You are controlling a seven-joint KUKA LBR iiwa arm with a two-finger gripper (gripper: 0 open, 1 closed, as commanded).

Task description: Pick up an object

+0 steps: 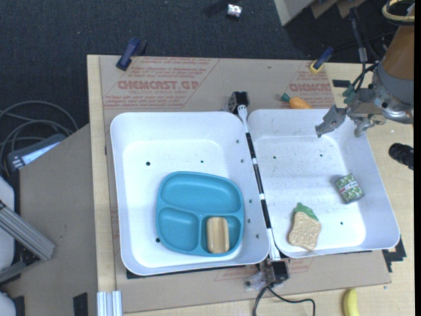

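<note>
My gripper hangs over the far right part of the right bin, its two fingers spread open with nothing between them. Below it in that bin lie a small green patterned block near the right wall and a tan strawberry-shaped toy with a green top near the front. The left bin holds a blue divided plate with a tan bread-like piece in its lower right compartment.
An orange carrot-like toy lies on the bench behind the right bin. Blue clamps sit at the bench's back corners. A yellow object lies at the front right. A black divider runs between the bins.
</note>
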